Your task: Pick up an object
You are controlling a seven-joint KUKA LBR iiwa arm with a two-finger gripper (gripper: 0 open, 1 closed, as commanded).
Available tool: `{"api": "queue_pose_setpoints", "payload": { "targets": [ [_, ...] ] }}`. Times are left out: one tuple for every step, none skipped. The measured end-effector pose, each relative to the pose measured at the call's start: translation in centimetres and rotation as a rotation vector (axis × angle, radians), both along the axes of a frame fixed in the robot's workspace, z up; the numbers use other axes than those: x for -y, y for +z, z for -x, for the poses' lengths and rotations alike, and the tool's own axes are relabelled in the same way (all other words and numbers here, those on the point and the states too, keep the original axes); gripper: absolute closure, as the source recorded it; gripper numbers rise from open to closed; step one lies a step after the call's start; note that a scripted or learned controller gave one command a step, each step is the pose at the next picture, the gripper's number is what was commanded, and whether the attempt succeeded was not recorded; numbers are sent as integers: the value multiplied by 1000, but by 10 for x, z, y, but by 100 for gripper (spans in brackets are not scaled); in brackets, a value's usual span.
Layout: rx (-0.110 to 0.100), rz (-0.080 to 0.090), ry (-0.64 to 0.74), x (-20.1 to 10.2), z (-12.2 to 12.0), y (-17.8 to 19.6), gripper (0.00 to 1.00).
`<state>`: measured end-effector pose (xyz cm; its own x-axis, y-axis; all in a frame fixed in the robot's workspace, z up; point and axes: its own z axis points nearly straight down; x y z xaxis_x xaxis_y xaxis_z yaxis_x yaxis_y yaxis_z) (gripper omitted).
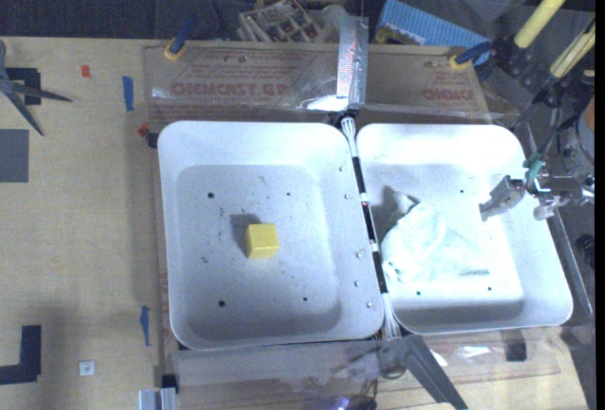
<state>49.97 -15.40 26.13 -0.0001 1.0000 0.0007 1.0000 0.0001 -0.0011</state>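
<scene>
Grey metal marks my end effector (498, 198), which hangs over the right edge of the right bin (473, 145), at about mid-height of that bin's far-right side. It is small and partly blurred from this angle, so I cannot tell how it is set, and nothing shows clamped in it. My wrist hardware trails off to the right of it, beyond the bin's rim.

Below and to the left of my end effector, on the floor of the right bin, lies a crumpled white object (414, 238), soft-looking like a cloth or a bag. It rests against the bin's left wall, near the divide between the two bins, and is well apart from my end effector. A flatter, pale translucent patch spreads from it toward the bin's middle; I cannot tell whether that belongs to the same item.

Across the divide, the left bin (189, 139) holds a small yellow block (263, 240), sitting alone near the middle of its floor, a little left of centre. It casts a short shadow to its upper left and touches neither wall. Dark specks dot the floor around it.

Both bins sit side by side, touching, on a tan worktop (76, 210). Behind them lies a flat sheet of cardboard (246, 82) with red lettering, and bits of blue tape (128, 93) stick to the worktop at the left.
</scene>
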Motion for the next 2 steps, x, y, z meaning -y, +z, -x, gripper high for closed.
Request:
{"api": "queue_pose_setpoints", "payload": {
  "targets": [
    [3, 2, -2, 1, -1, 10, 100],
    [14, 0, -431, -41, -17, -170, 100]
  ]
}}
